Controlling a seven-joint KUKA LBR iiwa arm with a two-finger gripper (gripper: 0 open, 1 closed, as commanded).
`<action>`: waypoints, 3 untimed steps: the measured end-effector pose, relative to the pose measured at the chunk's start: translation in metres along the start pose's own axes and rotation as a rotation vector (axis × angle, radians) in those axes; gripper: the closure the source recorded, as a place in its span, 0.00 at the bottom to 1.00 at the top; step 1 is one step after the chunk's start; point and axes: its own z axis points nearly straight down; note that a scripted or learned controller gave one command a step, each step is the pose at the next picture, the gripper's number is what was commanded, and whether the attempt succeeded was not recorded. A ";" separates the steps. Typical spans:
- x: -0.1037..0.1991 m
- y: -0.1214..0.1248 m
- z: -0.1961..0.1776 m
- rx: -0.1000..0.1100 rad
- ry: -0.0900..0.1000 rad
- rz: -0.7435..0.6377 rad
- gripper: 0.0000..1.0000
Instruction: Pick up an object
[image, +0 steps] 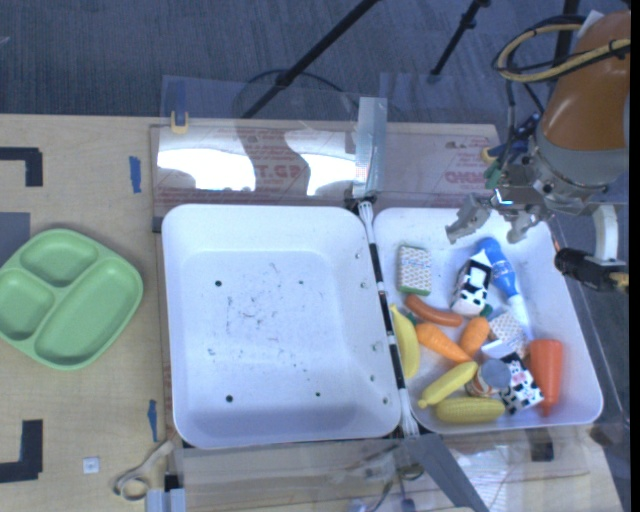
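Claw (492, 222) of the grey arm hangs spread open and empty over the far end of the right-hand bin, its two metal fingers splayed apart, one toward the bin's middle and one above the blue bottle. Nothing sits between them, so I judge the step in hand to be the approach: the pick has not been made. The next move calls for settling on one item, lining the fingers across its narrow side and descending; the toys lie crowded and touching, so a clean grip on just one looks chancy.

Largest first: the wooden surface (80, 420) carries two shallow white plastic bins side by side. The left bin (190, 240) has no toys in it; the right bin (580, 400) holds all the candidates. One pale green divided plastic plate (70, 297) with three compartments sits well apart at the left.

Within the right bin I count one blue and white bottle (498, 266) just under the claw, one black and white cow figure (470, 290) touching it, one small checkered green block (414, 268), three orange carrot-like pieces including the big one (546, 366), and three yellow toys: two bananas (405, 343) and a corn cob (470, 409). Smaller bits near the front corner are too jumbled to identify.
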 end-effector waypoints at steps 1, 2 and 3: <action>-0.020 -0.017 0.110 -0.001 0.000 -0.138 0.00; -0.020 -0.016 0.099 -0.006 -0.001 -0.137 1.00; 0.028 0.020 0.072 -0.003 -0.001 0.098 1.00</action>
